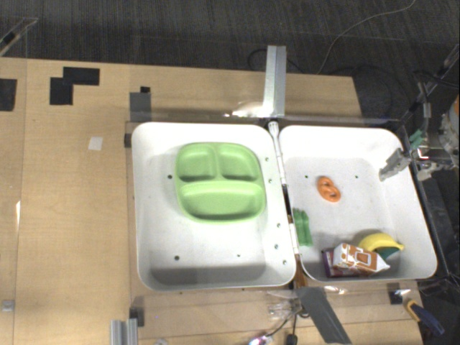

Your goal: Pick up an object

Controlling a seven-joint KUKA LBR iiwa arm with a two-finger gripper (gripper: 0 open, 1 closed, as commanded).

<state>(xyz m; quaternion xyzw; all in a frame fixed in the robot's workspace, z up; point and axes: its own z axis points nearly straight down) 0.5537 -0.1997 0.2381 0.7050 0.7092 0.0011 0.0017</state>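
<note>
Camera view | gripper (397,165) – state cannot be told, right bin (359,139) edge | banana (381,245) – likely light, curved; grasp mid-body.

Objs in right bin
Orange pretzel-like piece (329,189) lies mid-bin; green block (301,228) at left wall; banana (381,245) and printed carton (354,259) touching, near right.

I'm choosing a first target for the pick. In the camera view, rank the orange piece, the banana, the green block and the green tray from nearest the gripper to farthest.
Gripper sits at the right bin's right edge.
1. Orange piece, middle of the right bin.
2. Banana, near-right corner of the right bin.
3. Green block, against the right bin's left wall.
4. Green tray, in the left bin.
</note>
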